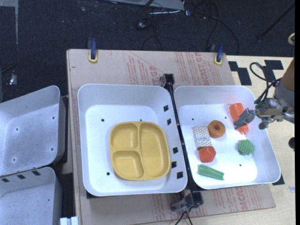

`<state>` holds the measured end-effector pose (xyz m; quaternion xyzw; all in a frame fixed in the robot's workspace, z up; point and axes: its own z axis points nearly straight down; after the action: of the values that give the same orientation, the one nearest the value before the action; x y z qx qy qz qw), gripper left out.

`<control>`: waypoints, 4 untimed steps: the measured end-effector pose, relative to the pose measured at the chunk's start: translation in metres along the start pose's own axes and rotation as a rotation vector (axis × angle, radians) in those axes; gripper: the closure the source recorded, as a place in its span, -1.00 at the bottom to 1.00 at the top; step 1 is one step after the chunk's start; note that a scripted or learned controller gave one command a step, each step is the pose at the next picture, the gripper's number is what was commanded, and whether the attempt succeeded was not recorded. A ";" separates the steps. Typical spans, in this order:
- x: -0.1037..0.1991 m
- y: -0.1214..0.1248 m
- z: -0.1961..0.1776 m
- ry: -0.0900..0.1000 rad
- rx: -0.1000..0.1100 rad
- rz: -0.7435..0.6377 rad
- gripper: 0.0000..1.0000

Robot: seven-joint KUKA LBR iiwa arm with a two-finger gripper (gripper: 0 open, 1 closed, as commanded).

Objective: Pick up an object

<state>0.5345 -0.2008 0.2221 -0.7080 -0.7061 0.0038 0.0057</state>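
Observation:
The right bin [267, 170] holds several small toys: an orange carrot-like piece [236, 110], a brown doughnut [216, 128], a white patterned block [201, 136], a red tomato-like piece [206, 153], a green broccoli-like piece [245, 147] and a green pod [210, 172]. My gripper [253, 121] hangs over the bin's right side, next to the orange piece. One dark finger [243, 118] crosses in front of that piece. The fingers stand apart and grip nothing.
A yellow divided plate [139, 150] lies in the left bin [93, 125]. A black divider [176, 125] runs between the bins. Yellow clamps [93, 55] hold the board at the back. Spare white bins [28, 125] sit off to the left.

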 end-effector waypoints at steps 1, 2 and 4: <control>0.001 0.003 -0.007 -0.003 -0.013 -0.004 -1.00; 0.004 -0.001 0.055 -0.001 -0.008 -0.001 -1.00; 0.007 -0.011 0.130 -0.002 -0.013 -0.002 -1.00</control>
<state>0.5221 -0.1934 0.0918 -0.7075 -0.7068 0.0001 0.0003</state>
